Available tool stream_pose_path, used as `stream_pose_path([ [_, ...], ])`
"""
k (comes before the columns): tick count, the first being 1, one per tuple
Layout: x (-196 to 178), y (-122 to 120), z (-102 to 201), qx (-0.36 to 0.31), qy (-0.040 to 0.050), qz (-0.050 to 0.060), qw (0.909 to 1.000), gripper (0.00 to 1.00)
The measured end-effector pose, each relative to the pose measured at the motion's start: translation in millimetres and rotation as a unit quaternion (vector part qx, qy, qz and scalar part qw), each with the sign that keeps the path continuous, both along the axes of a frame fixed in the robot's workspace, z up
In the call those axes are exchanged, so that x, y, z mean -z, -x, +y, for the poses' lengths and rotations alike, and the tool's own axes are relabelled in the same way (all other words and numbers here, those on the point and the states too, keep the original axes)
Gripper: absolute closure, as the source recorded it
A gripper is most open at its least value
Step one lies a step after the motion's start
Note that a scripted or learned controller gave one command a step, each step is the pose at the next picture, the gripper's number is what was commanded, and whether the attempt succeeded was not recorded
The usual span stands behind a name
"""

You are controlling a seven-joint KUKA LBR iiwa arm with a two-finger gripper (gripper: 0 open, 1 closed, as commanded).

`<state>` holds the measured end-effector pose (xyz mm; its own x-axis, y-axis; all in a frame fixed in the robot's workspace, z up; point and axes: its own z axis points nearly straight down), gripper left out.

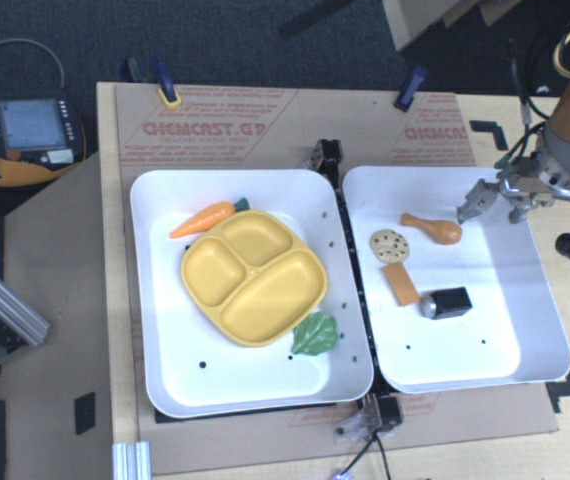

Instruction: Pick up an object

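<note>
Seen from above at a slant, the arm [565,138] reaches in from 3 o'clock and holds its tool [495,200] over the upper right of the right bin [525,358], its two fingers spread apart with nothing between them.

The step in hand reads as the approach: nothing is lifted yet. The nearest candidate is the drumstick [431,228], lying on the bin floor just at 8 o'clock from the tool's left finger. Its long axis runs nearly level across the frame, thin end toward 9 o'clock, fat end toward 3 o'clock and the tool.

The next move likely calls for a short shift toward 8 o'clock and a descent, fingers set across the drumstick's narrow width (a grip along its length would probably slip).

Other items in the right bin:
- a cookie [389,245] at 8 o'clock from the drumstick
- an orange block [401,284] below the cookie
- a black item [447,303] just beside the block

The left bin [165,368] holds:
- a yellow tray [253,276]
- a carrot [201,219] at the tray's 11 o'clock
- a green leaf [315,334] at its 5 o'clock

Both bins sit on a brown board [265,128] atop the surface.
</note>
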<state>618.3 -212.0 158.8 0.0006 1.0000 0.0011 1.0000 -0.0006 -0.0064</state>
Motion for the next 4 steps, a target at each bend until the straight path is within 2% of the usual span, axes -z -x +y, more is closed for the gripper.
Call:
stream_pose_path([
  [1, 46, -6, 2, -0.001, -0.0002, 0.000, 1.0000, 0.00],
  [2, 31, -8, 2, -0.001, 0.0010, -0.004, 1.0000, 1.00],
  [3, -24, -6, 12, -0.001, 0.0019, -0.007, 1.0000, 1.00],
  [4, -89, -8, 8, -0.001, 0.0026, -0.008, 1.0000, 1.00],
])
